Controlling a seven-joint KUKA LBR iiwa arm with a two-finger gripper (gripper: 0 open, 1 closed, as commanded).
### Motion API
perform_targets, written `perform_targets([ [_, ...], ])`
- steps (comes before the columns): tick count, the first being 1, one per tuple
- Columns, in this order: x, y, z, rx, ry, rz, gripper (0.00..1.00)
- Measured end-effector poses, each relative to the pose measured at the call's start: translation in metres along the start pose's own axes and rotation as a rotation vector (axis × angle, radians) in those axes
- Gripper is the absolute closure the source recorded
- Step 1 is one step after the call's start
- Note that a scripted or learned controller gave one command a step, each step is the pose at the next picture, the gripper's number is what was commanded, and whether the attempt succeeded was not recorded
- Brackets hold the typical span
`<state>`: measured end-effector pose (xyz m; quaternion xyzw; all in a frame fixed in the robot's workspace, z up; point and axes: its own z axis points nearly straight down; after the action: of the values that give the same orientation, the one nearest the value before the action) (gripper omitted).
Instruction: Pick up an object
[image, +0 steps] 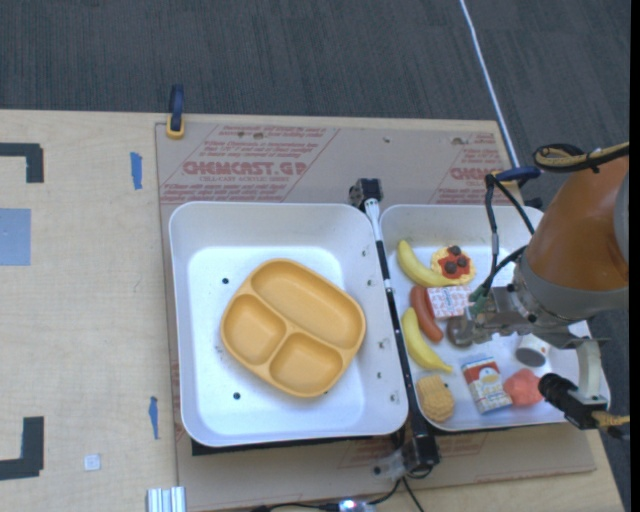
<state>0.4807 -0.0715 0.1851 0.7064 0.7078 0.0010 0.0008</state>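
Gripper (468, 325) is down in the right bin (420, 222), low among the toy food. Finger state: cannot tell, the wrist and orange band hide the tips from above. Nothing visibly grasped.

Candidate objects all sit in the right bin, packed close: upper banana (413, 262) near the top, small round pastry with dark berries (452, 263) just beside it, pink-and-white wrapper packet (447, 301) below that, hot dog (424, 312) and lower banana (424, 345) along the left wall, corn cob (436, 397) at the bottom, small carton (486, 385) and red strawberry-like piece (524, 387) bottom right. Left bin (190, 260) holds an orange divided plate (292, 327).

Risks, judged from this:
- Clutter. The gripper sits touching or just beside the packet, hot dog and lower banana, so closing may pinch two things or nudge one aside and catch nothing.
- Bananas and hot dog are rounded and smooth, likely to squirt out of a pinch.
- Packet lies flat; hard to get under it.
- Items against the dividing wall leave little room on that side.
- Cables hanging off the wrist could snag on lift.
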Motion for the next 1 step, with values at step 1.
perform_targets([
  [1,-0.0004,-0.0003,0.0003,0.001,0.0,0.001,0.0],
])
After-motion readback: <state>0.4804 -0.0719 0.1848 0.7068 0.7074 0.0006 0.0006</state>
